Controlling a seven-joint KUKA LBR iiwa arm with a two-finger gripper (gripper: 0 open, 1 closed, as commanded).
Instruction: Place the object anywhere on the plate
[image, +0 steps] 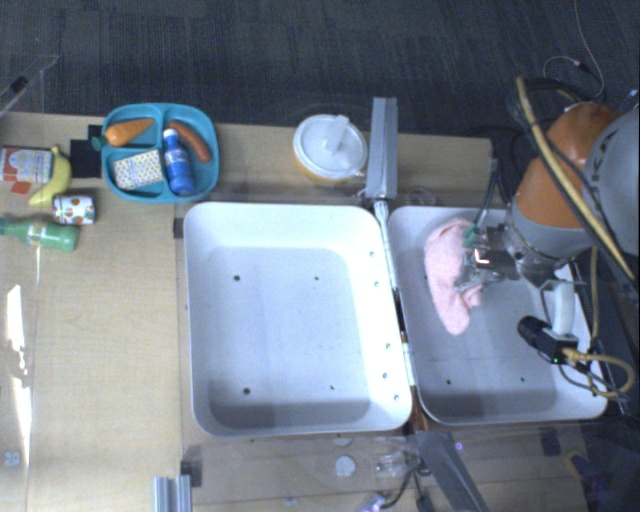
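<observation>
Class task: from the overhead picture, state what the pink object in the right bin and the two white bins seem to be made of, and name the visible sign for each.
Pink object: probably soft cloth or plush, matte; its outline is lumpy and slumped, without shine. Left bin and right bin: likely rigid moulded plastic, smooth, slightly satin; rounded corners, even white walls and small holes in the floor suggest this, though painted metal remains possible.

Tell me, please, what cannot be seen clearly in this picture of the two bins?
- Hand: in the camera view the wrist covers it, so its grip on the pink object is unclear.
- Pink object: too blurred to identify.
- Arm: cut off by the right edge.
- Labels on the small items at left: too small to read.
</observation>
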